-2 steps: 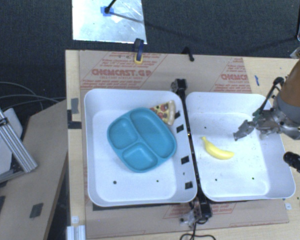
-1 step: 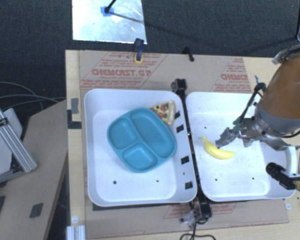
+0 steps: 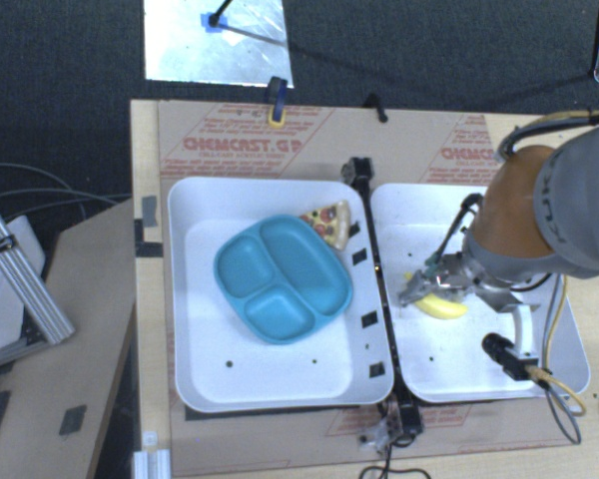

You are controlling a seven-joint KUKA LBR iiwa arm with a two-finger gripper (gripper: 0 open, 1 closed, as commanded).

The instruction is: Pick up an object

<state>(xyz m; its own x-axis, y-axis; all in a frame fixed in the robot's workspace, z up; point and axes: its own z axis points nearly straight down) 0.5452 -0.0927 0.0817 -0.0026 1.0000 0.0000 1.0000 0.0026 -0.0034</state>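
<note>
Here the arm [image 3: 539, 208] reaches in from the right and its gripper [image 3: 419, 287] is low inside the right bin [image 3: 419, 213], just at the left end of a small yellow object [image 3: 442, 307] that looks like a toy banana. The fingers are too small and too blurred against the white floor, so it is not possible to tell if they are spread or pressed together, and it is also not clear whether they touch the banana or only stand just beside it.

For doing this step well, the judgement is that the fingers should come down on both sides of the banana, across its short width and not along its length, because the body is curved and smooth and can slip out sideways. The grasp is better near the middle of the fruit than at the tip, where it is thin. The closing should be finished before any lifting starts, and the lift should go straight up, so the object does not roll toward the wall between the bins.

The banana lies flat on the floor of the right bin, in its middle part, well apart from the outer walls. It is pale yellow, short and slightly bent, with its left end partly hidden by the gripper.

In the left bin [image 3: 205, 367] there is a blue divided plate [image 3: 280, 277], and a pizza slice toy [image 3: 327, 224] lies at its upper right edge.
</note>
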